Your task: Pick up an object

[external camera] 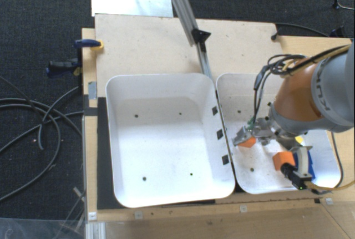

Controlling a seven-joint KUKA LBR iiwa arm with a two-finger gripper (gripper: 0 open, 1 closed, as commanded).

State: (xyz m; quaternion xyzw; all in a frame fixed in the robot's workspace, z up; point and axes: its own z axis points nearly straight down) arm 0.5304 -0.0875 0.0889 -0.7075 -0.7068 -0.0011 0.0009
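**Low in the right bin, at a small orange piece**

My gripper (244,136) is down inside the right bin (239,84), close to its left wall and about midway between the near and far rims. My arm (327,96) comes in from the right and bends down over the bin, so my own wrist covers much of the floor to the right of the tool.

The thing I take as my target is a small orange piece (248,143). It sits right at the tip of my gripper, on its near side, touching it or very nearly so. From this slanted view I cannot tell how far the gripper is open, or whether the piece is in its hold or just lying against it on the bin floor.

I judge I am this low and this far left because the piece lies near the wall, which leaves little room on that side.

Nearer and to the right lie a second orange thing (283,159) and, just beside it, a blue thing (308,161), both well clear of my tip. The left bin (161,121) shows a white floor with a few dark dots, so the picking belongs on this side.
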